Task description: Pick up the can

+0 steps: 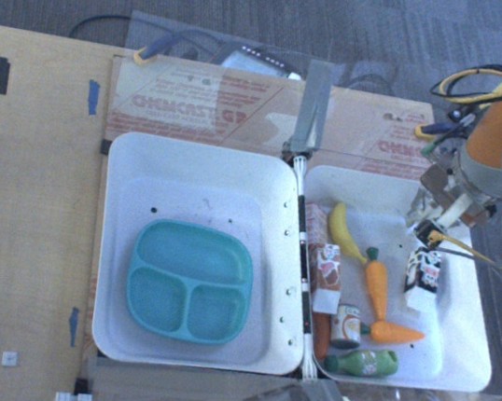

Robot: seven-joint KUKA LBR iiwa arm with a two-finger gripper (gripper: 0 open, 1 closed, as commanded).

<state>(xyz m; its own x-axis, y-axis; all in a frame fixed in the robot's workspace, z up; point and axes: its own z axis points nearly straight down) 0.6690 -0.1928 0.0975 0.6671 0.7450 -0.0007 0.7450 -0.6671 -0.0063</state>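
The can (pixel 347 325) is small, with a red and white label and a pale top. It sits near the front of the right bin (pixel 467 357), between a brown packet (pixel 327 271) and an orange carrot (pixel 394 335). My gripper (pixel 430 217) hangs over the bin's far right part, just above a black and white milk carton (pixel 425 271). It is well apart from the can, up and to the right of it. Nothing shows between its tips.
The right bin also holds a yellow banana (pixel 344 232), a second carrot (pixel 376 284), a green bottle (pixel 363 361) at the front wall and a reddish stick (pixel 320 341). A teal divided plate (pixel 189 281) lies in the left bin (pixel 143 168).
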